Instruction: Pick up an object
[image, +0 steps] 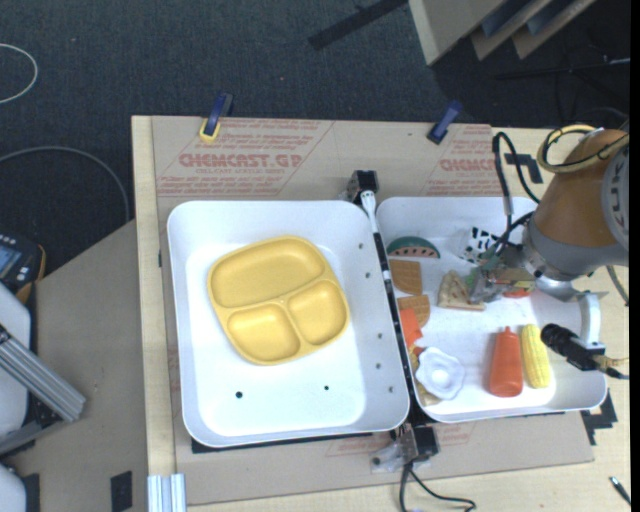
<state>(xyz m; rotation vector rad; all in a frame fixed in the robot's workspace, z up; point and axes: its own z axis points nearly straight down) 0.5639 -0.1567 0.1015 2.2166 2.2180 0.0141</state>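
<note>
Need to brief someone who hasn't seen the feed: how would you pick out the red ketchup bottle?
Go to the right-hand white bin, the one the arm reaches into. Along its near edge, the red ketchup bottle lies beside a yellow corn cob. It is the only solid red piece, tapering to a narrow tip.

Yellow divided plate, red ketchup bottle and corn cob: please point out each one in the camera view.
Yellow divided plate (277, 298): camera view, centre ridge between its compartments.
Red ketchup bottle (505, 365): camera view, middle of its body.
Corn cob (534, 357): camera view, middle of its length.
</note>
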